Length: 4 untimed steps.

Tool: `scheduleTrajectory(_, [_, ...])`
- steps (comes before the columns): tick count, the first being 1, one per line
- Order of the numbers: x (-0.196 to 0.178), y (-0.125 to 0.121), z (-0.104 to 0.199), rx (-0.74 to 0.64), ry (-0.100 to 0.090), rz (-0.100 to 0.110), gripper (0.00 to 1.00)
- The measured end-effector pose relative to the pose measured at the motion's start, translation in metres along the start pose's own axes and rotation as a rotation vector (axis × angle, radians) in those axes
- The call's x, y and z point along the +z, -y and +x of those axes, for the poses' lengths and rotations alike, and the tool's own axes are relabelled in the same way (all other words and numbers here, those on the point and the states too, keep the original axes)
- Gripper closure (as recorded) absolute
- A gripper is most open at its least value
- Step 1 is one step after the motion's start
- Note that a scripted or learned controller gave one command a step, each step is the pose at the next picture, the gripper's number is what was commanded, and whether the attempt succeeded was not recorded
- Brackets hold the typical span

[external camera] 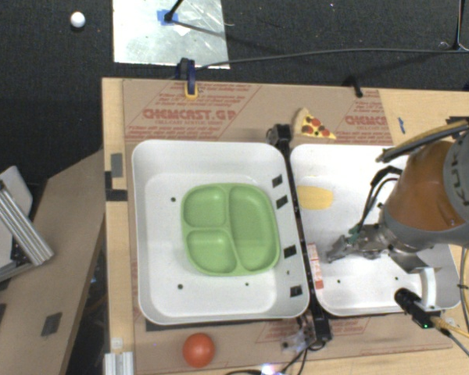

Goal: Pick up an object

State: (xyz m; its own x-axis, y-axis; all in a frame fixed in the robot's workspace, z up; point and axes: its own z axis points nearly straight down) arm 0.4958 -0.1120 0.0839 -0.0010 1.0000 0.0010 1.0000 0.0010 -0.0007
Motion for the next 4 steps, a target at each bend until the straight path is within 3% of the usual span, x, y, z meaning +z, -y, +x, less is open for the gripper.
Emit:
scheduleTrajectory(1, [-0.012,-0.001,0.000,0.000,0.000,-0.003,1.00])
scheduleTrajectory(3, [-0.118,-0.001,0.011,-0.004,0.002,-0.008,1.00])
scheduleTrajectory(4, [-0.151,-0.003,0.010,-0.004,0.002,-0.007,1.00])
